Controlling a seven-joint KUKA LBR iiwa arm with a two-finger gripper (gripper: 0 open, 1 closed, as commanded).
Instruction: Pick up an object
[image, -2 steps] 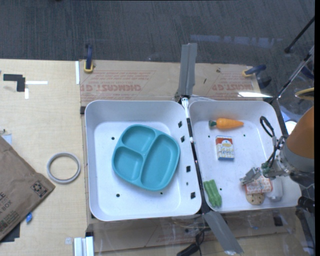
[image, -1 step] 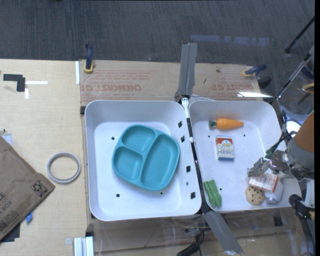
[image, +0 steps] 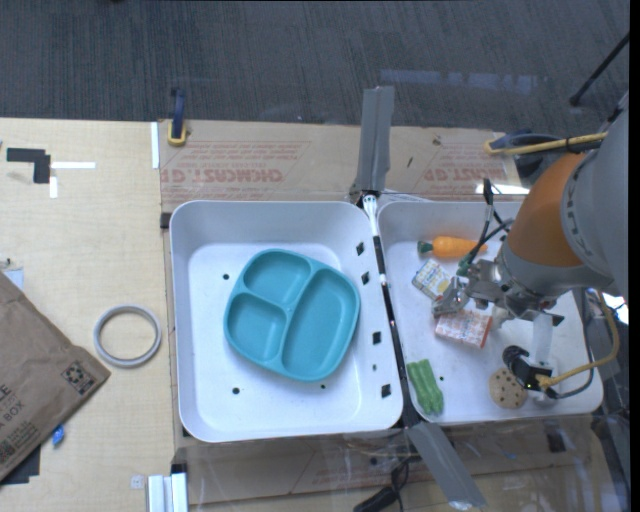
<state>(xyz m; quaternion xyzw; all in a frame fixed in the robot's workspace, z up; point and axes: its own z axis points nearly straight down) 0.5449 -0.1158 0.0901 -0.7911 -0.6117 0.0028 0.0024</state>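
Observation:
The right bin (image: 570, 400) holds several small objects. An orange carrot (image: 452, 246) lies near its back. A pale snack packet (image: 430, 278) lies just below the carrot. A red-and-white packet (image: 462, 328) sits in the middle, a green pod (image: 425, 387) near the front left, and a brown cookie (image: 508, 389) near the front. My gripper (image: 466, 292) hangs low over the middle of this bin, between the pale packet and the red-and-white packet. The wrist hides how it meets them.
The left bin (image: 200, 400) holds a teal divided plate (image: 292, 313). A tape ring (image: 127, 334) and a cardboard box (image: 30, 390) lie on the bench at the left. A grey divider (image: 377, 135) stands behind the bins, and cables (image: 560, 380) hang by the wrist.

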